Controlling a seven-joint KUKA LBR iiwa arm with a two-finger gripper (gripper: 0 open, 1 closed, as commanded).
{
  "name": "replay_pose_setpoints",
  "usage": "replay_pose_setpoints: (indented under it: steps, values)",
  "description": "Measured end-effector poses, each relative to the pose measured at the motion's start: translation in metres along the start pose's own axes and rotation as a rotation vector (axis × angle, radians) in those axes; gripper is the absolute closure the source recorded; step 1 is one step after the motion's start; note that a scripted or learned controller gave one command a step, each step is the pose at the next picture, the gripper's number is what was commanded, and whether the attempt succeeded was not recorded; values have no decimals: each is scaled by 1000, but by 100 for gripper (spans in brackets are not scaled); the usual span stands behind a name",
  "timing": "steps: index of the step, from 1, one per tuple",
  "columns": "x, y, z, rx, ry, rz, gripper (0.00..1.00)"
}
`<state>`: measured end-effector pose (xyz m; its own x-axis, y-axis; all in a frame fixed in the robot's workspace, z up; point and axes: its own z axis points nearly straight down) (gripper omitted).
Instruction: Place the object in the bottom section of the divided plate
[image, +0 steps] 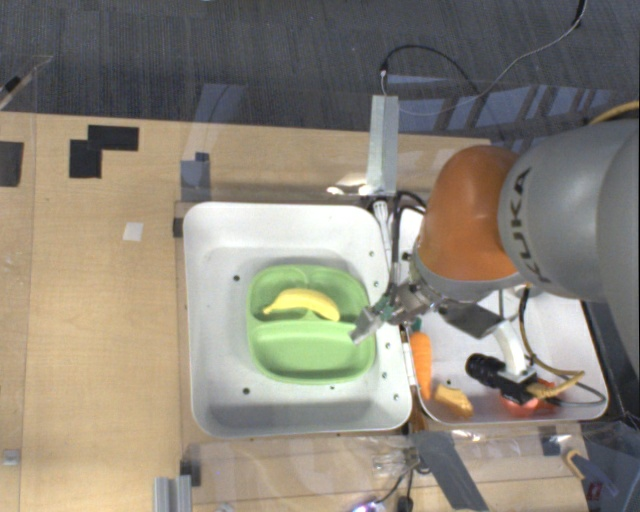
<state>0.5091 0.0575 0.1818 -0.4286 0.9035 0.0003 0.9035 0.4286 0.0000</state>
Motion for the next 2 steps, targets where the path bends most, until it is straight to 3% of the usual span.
replay_pose_setpoints:
  steps: [1, 2]
  values:
    - [-52, 38, -1, -3, -1, -427, 0]
    - [-52, 41, -9, -5, -1, -427, 100]
